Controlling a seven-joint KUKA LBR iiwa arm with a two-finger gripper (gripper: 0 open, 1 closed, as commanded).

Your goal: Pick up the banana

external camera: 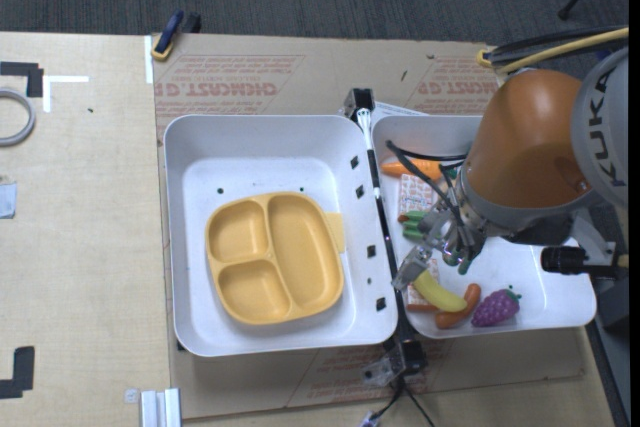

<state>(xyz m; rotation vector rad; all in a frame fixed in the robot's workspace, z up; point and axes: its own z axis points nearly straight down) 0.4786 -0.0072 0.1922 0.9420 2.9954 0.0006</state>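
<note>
The yellow banana (441, 293) lies near the front of the right bin (560, 310), with its left end just under my gripper. My gripper (434, 263) hangs low over the left part of that bin, directly above and slightly behind the banana. It is open, with nothing between its fingers. One fingertip (409, 273) is close to the bin's left wall. The orange band of the arm (525, 145) covers much of the bin's back.
A purple grape bunch (497, 307) and a red-orange sausage shape (452, 317) lie right beside the banana. An orange carrot (415, 168) and green pieces (412, 226) sit further back. The left bin (190, 215) holds a yellow divided plate (273, 257).
</note>
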